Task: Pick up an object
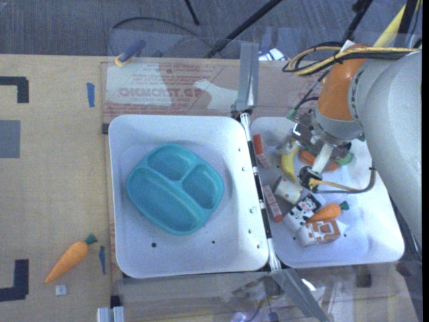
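The right bin (382, 243) holds several small items. Among them are a yellow banana (289, 163), an orange carrot with a green top (326, 212), a white and orange box (322, 231), a black and white piece (305, 208) and a pale cylinder (288, 190). My gripper (303, 141) hangs below the orange band of the arm (335, 89), low over the bin's far part. It sits just above and right of the banana, among the items there. The arm's body hides the gripper's tips.
A blue divided plate (175, 188) lies in the left bin (134, 136). A brown bar (271, 204) lies along the divider between the bins. A second carrot (67, 259) rests on the bench at the lower left. Cables (348, 188) trail over the right bin.
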Available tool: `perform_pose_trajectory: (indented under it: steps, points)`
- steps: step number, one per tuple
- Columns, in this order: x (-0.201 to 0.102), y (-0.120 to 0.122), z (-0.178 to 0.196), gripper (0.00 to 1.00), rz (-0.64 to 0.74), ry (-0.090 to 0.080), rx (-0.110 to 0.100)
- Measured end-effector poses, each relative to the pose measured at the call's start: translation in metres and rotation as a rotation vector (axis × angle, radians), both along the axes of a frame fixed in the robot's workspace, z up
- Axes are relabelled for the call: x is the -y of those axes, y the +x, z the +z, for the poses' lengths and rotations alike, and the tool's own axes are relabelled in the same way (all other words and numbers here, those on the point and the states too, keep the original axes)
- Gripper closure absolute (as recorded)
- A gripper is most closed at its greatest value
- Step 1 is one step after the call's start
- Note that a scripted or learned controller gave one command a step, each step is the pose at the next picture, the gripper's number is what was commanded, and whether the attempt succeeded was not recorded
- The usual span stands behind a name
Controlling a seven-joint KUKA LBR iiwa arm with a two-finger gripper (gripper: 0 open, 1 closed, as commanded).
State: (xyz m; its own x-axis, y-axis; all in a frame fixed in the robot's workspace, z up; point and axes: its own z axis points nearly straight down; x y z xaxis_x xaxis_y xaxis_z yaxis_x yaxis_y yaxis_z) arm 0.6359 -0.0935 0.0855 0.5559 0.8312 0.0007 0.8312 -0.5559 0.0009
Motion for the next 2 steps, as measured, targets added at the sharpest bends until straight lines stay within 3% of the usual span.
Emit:
perform_pose_trajectory:
  steps: [1,2]
  points:
    - [-0.001,0.001,0.012,1.0,0.002,0.0,0.003]
    - [-0.064,0.031,0.1,1.0,-0.105,0.0,-0.001]
